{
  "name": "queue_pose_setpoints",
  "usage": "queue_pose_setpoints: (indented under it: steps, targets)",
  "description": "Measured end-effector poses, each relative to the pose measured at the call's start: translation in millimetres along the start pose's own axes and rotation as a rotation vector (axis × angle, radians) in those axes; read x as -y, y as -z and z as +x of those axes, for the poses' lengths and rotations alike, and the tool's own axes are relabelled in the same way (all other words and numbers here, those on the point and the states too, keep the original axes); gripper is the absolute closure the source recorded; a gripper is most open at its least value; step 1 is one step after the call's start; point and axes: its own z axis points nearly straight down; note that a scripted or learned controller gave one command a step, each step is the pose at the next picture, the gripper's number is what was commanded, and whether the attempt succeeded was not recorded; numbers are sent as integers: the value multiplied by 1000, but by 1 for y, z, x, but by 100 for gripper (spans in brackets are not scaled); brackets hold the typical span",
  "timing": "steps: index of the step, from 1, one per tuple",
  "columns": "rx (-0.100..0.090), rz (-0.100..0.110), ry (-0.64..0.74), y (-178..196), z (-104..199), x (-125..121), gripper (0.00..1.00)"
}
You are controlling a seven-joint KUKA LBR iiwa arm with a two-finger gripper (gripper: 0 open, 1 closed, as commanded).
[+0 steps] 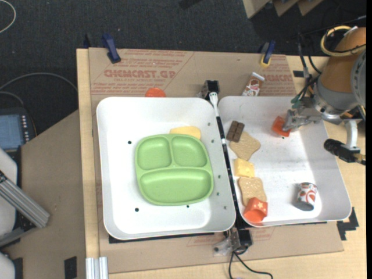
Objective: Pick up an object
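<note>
We see the gripper [289,122] low at the right bin's [325,173] one o'clock, touching an orange object [280,127]; its grip state we cannot tell.

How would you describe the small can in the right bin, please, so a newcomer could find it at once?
Start at the right bin, then its near right corner. The small can lies there on its side, apart from the food pieces by the divider; it alone is cylindrical, with a silver and red label.

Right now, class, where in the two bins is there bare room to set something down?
Right bin: open floor between the crackers and the can. Left bin: bare strips around the green tray. Crowded along the divider, and by the gripper.
</note>
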Motion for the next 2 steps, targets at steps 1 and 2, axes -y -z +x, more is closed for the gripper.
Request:
queue_pose_setpoints:
  steps: [1, 2]
  targets:
    - [-2, 3, 1, -1, 1, 0, 0]
    - [-2, 1, 3, -12, 59, -27, 0]
